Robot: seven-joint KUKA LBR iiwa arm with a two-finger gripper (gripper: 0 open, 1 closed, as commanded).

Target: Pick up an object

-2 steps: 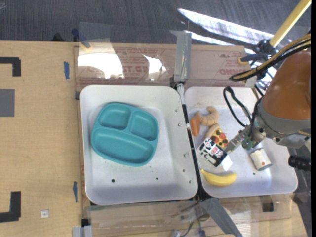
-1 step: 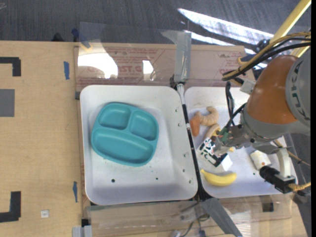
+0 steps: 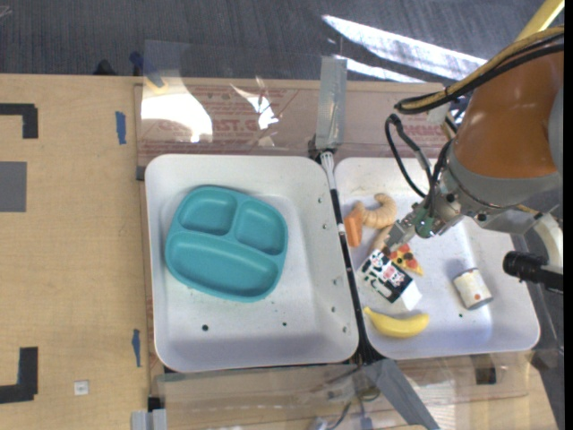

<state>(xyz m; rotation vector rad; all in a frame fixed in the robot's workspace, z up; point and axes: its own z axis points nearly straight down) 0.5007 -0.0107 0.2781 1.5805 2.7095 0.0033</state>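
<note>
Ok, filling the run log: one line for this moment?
arm: over right bin | gripper: above card, nothing held | banana: untouched | tray: left bin

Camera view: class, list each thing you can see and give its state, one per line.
Blue tray: flat in the left bin, compartments bare.
Banana: lying on its side in the right bin.
Carton: lying flat.
Small can: tipped on its side.
Croissant: lying beside a carrot.
Gripper: low over the carton.
</note>
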